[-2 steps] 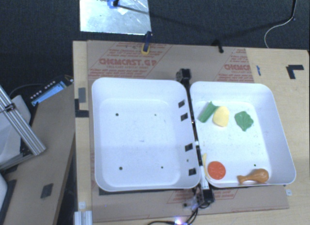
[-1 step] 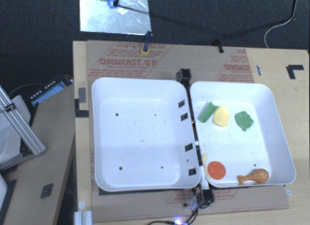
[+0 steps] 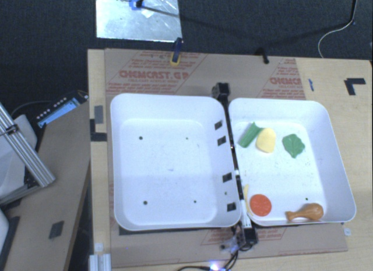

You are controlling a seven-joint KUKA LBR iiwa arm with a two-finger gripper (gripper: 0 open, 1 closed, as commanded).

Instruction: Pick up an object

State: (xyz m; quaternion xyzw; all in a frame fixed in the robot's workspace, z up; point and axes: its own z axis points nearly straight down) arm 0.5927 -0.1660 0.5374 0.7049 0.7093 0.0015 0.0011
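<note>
The board [image 3: 175, 238] under the bins is closest at its front edge, and it is also the biggest thing here. Two white bins sit on it side by side. The left bin [image 3: 169, 165] has only small dark dots on its floor. The right bin [image 3: 335, 165] holds all the toys, so anything I pick is in there.

From big to small:
- A brown leg [image 3: 304, 212] lies flat, close to the front wall.
- A yellow lump [image 3: 266, 140] sits near the back, and it looks like it touches a green stick [image 3: 249, 134] on its left.
- A green leaf [image 3: 293, 145] is just beside the lump but apart from it.
- A red disc [image 3: 260, 205] lies flat near the front, close to the wall between the bins.

I cannot tell how my jaws are, spread or pressed together.

I think the job is at its very start, because every toy lies loose on the bin floor and nothing is lifted yet. Next I should choose one toy. The leaf seems a good pick since it has room around it. I would need to reach in over the right bin, spread my jaws wide, come straight down over the leaf and then squeeze. The disc looks too flat to grab well.
</note>
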